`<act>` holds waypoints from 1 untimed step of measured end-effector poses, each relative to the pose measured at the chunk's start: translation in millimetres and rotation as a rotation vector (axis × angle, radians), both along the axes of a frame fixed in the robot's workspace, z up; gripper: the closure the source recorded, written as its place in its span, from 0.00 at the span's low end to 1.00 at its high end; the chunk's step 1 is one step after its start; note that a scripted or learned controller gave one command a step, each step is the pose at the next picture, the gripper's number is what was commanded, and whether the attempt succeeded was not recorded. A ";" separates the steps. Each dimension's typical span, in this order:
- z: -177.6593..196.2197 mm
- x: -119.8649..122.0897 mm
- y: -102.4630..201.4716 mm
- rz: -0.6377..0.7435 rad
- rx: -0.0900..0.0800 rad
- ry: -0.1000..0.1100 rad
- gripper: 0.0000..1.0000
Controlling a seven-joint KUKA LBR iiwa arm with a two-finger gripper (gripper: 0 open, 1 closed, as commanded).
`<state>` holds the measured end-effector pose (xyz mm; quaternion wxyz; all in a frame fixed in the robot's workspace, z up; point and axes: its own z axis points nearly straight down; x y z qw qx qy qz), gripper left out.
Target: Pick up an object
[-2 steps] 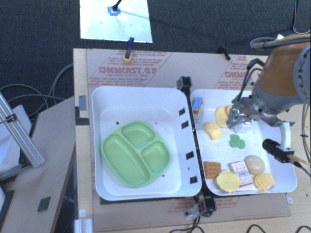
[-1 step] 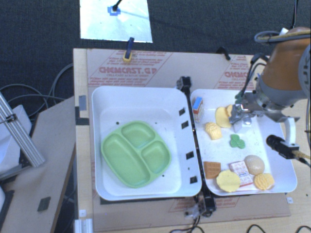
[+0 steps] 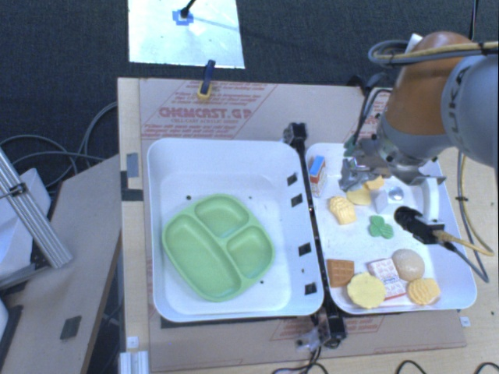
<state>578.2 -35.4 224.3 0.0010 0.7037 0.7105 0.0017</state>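
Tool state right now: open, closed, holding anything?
Tool: low in the right bin, above a yellow piece; open or closed cannot be told, and no grasp is visible.

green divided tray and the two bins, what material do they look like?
Green tray: looks like moulded plastic, matte to soft sheen, one even pale green with rounded compartment walls. Left bin and right bin: probably thin formed plastic, smooth and slightly glossy white, with rounded corners and shallow lips. It could be coated sheet; the view can't settle that.
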 end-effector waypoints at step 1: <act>8.8 12.8 7.0 -0.003 -0.001 0.000 1.00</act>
